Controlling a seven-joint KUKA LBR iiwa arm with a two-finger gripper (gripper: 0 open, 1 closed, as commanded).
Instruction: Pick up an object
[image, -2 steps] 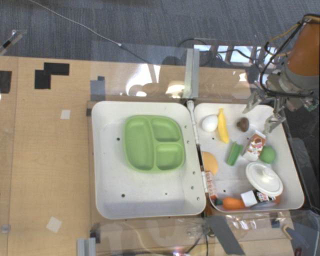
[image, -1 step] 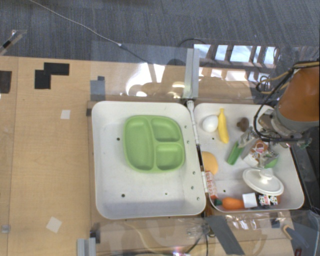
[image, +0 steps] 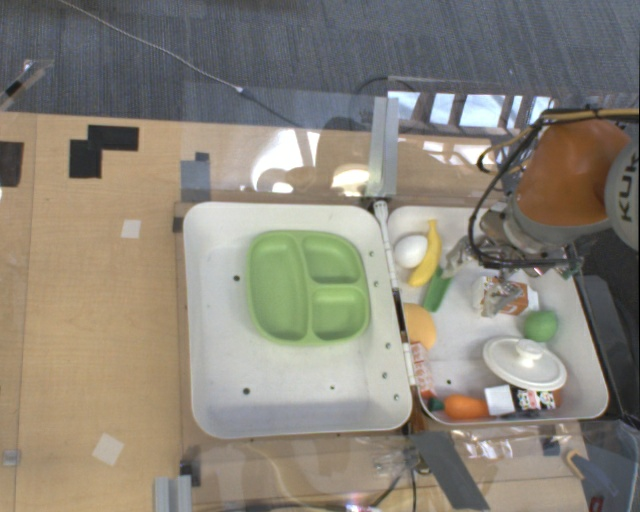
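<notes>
The right bin (image: 590, 345) holds several small items. A white egg (image: 408, 249) lies beside a yellow banana (image: 428, 256) and a green cylinder (image: 437, 291) at its left side. A yellow-orange fruit (image: 419, 326) rests below them. Near the middle lie a small printed carton (image: 501, 296), a green ball (image: 540, 325) and a white lidded bowl (image: 525, 363). An orange carrot (image: 463, 406) and a small dark bottle (image: 522, 400) sit at the front wall. My gripper (image: 505, 262) hangs under the orange-banded wrist (image: 565, 175), just above the carton's far side, with nothing seen in it.
The left bin (image: 215, 330) bears a green divided plate (image: 306, 287). A metal post (image: 384, 145) rises behind the wall between the two bins. A red wrapper (image: 418, 370) lies against the right bin's left wall. Cables loop around the wrist.
</notes>
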